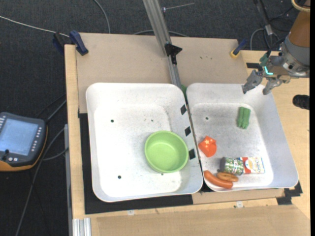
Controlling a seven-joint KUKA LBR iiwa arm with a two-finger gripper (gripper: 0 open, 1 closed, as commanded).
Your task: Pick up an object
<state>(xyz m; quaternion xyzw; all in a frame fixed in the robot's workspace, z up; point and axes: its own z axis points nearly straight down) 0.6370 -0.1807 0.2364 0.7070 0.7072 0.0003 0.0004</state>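
Observation:
My gripper (260,85) hangs above the far right corner of the right bin (275,132), fingers spread apart and nothing between them. Below and to its left in that bin lies a green oblong piece (243,117). Nearer the front lie an orange-red pepper-like toy (207,146), a small can with a white and red packet (242,165), and a red-orange sausage-like toy (218,179) at the front left corner. A green bowl (166,151) stands in the left bin (113,132) near its right front.
A metal pole (160,28) runs from the top down to the gap between the bins. Blue clamps (78,42) sit at the board's far corners. A handheld pendant (19,140) lies on the floor at left.

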